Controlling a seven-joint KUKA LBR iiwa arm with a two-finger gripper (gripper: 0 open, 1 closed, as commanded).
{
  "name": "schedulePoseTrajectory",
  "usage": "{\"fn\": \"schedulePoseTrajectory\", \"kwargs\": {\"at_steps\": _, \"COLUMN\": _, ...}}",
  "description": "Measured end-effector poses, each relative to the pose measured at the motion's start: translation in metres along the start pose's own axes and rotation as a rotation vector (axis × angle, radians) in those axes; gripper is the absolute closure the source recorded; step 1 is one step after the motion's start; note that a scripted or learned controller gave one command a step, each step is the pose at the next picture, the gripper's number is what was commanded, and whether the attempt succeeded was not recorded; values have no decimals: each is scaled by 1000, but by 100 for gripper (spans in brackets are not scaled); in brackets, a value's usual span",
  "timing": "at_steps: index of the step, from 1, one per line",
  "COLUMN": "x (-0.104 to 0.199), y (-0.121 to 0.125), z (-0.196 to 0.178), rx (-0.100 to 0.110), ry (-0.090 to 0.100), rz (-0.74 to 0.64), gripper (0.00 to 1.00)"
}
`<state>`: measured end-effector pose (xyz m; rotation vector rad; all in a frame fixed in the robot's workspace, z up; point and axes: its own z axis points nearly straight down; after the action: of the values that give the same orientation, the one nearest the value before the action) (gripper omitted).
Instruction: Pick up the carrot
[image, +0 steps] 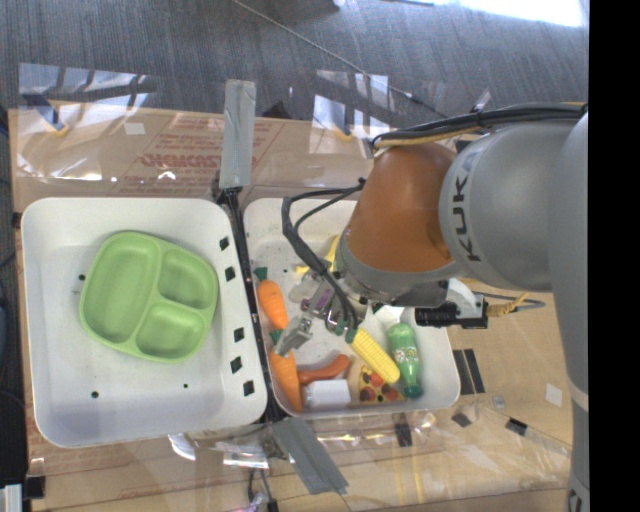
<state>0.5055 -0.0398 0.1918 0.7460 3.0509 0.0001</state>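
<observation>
Down in the right bin (445, 385), my gripper (300, 335) hangs low over the toy food, reaching out from under my orange wrist band toward the wall the two bins share. Its metal fingers (292, 340) look slightly parted with nothing between them, so I take it as released and holding nothing, though the tips are small and partly lost in clutter.

Just beyond the fingertips, on the side toward the shared wall and a little toward the far end of the bin, lies a carrot (271, 305). It rests on the bin floor close against that wall, its long axis running roughly along the wall, tilted slightly. It is near my fingers but apart from them.

A second orange piece (286, 380) lies toward the near end from my gripper, also by the wall; whether it is another carrot I cannot tell. On the opposite side, under my wrist, sit a corn cob (375, 357) and a green bottle (404, 355).

My judgement: the coming move turns on shifting toward the wall and setting the fingers across the carrot's length, with little room beside the wall.

Well beyond the wall, a green plate (150, 295) lies in the left bin (60, 400).
</observation>
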Motion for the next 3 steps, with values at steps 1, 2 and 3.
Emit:
{"fn": "schedulePoseTrajectory", "kwargs": {"at_steps": 1, "x": -7, "y": -75, "z": -89, "rx": 0, "ry": -3, "rz": 193, "gripper": 0}}
{"fn": "schedulePoseTrajectory", "kwargs": {"at_steps": 2, "x": -21, "y": -104, "z": 34, "rx": 1, "ry": 5, "rz": -71, "gripper": 0}}
{"fn": "schedulePoseTrajectory", "kwargs": {"at_steps": 3, "x": -22, "y": -103, "z": 24, "rx": 1, "ry": 4, "rz": -79, "gripper": 100}}
